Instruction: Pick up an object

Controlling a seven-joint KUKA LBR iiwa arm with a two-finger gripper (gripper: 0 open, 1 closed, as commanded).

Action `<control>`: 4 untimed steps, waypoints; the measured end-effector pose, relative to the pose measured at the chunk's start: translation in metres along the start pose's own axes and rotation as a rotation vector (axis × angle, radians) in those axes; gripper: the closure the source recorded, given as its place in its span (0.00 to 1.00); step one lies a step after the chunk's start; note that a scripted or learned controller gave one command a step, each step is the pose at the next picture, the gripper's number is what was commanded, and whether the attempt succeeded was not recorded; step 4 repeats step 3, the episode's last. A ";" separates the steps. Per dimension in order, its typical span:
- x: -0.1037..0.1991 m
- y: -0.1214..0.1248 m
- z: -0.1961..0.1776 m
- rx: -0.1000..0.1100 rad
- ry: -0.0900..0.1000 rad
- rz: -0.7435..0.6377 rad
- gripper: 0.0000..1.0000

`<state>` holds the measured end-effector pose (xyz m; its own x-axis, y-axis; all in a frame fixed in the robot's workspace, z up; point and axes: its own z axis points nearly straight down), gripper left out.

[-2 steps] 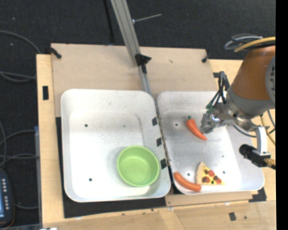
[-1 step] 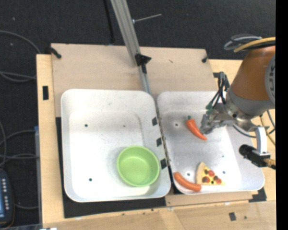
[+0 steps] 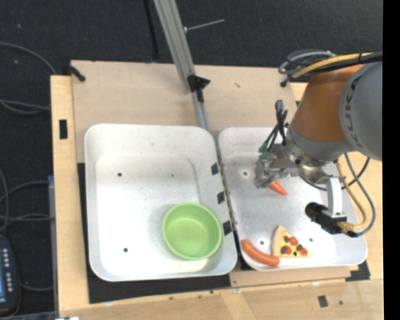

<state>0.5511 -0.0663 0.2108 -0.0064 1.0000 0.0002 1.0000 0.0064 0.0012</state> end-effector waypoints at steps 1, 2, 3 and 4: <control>0.054 0.006 0.004 0.000 0.002 -0.001 1.00; 0.103 0.013 -0.014 -0.001 0.002 -0.002 1.00; 0.152 0.008 -0.024 0.000 0.002 -0.003 1.00; 0.152 0.008 -0.024 0.000 0.002 -0.003 1.00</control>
